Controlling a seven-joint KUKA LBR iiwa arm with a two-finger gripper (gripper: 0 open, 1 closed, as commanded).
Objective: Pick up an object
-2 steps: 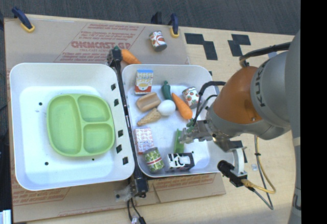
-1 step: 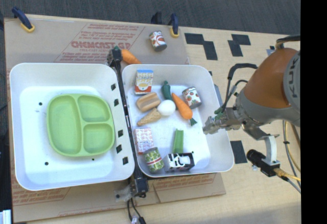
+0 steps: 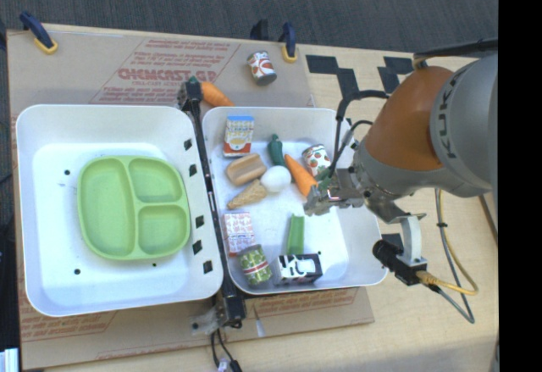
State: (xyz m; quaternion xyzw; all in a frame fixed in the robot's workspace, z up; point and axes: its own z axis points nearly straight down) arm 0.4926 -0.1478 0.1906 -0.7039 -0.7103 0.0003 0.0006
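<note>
You've got a green divided plate [image 3: 133, 207] in the left bin [image 3: 34, 277], a small can [image 3: 262, 67] lying on the cardboard sheet [image 3: 127, 65], and blue clamps [image 3: 38, 31] at the board's far edge.

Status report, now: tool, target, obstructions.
Tool low over the right bin, beside the carrot; nothing seen in its grip. Toy food crowded in that bin, none lifted. Green stick lies just below the tool.

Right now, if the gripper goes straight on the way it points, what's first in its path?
Likely the carrot, just beyond the gripper toward the left of the view. Depth is unclear from this slanted view, so it could instead meet the bin floor.
</note>
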